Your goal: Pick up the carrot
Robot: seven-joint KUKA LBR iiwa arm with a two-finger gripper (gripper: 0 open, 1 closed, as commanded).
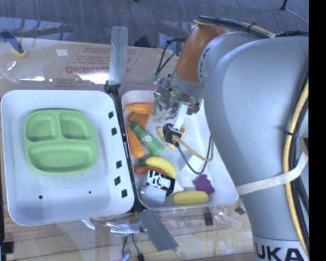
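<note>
The claw [170, 113] hangs over the shallow white right bin [221, 174]; its opening I cannot tell. It should centre along the long orange carrot [135, 141].

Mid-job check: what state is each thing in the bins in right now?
Carrot: lying flat against the right bin's left wall.
Bottle: on its side beside the carrot.
Banana: lying flat.
Corn: lying flat at the near wall.
Plate: right way up, in the left bin.
Gripper: over the right bin's far end.
</note>
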